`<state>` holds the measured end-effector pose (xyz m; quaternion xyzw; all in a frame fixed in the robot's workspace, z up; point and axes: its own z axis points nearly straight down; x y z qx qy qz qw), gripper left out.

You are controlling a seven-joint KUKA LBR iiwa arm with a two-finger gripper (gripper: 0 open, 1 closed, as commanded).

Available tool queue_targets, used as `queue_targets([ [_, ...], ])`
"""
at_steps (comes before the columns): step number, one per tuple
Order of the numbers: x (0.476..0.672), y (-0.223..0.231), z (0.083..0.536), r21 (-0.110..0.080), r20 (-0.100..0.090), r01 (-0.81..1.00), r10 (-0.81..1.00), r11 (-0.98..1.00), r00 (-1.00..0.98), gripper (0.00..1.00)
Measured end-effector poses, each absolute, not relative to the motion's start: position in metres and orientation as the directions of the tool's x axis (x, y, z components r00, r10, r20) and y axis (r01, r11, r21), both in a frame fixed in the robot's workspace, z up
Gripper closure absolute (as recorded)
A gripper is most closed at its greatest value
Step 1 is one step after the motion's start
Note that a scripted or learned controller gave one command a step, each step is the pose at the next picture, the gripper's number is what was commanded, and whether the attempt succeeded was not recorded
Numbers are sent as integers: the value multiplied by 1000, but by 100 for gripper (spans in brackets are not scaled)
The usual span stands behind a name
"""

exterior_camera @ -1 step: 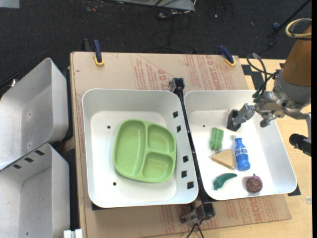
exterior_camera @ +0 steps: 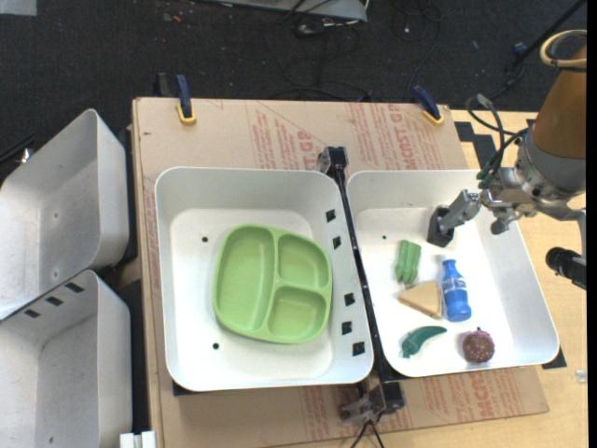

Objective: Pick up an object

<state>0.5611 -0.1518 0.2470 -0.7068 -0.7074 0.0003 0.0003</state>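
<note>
The right bin [exterior_camera: 522, 278] holds several small things: a light green pod-shaped piece [exterior_camera: 408, 260], a tan wedge [exterior_camera: 423, 299], a blue bottle [exterior_camera: 454, 290], a dark green curved piece [exterior_camera: 422, 339] and a maroon ball [exterior_camera: 478, 345]. My gripper [exterior_camera: 505, 215] hangs over the far right part of this bin, up and to the right of the blue bottle, apart from all of the things. Nothing shows between it and the bin floor.
The left bin [exterior_camera: 187, 250] bears a light green divided plate [exterior_camera: 273, 285]. A black divider [exterior_camera: 353, 259] runs between the two bins. Two more white bins [exterior_camera: 56, 213] stand off the bench at the left. The grey and orange arm [exterior_camera: 560, 129] reaches in from the right.
</note>
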Motion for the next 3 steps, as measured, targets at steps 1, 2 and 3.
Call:
queue_targets([
  [1,553,-155,187,-5,1,1000,1000,-2,2,0],
  [2,552,-149,143,-4,1,1000,1000,-1,1,0],
  [3,554,-149,94,3,3,1000,1000,-2,2,0],
])
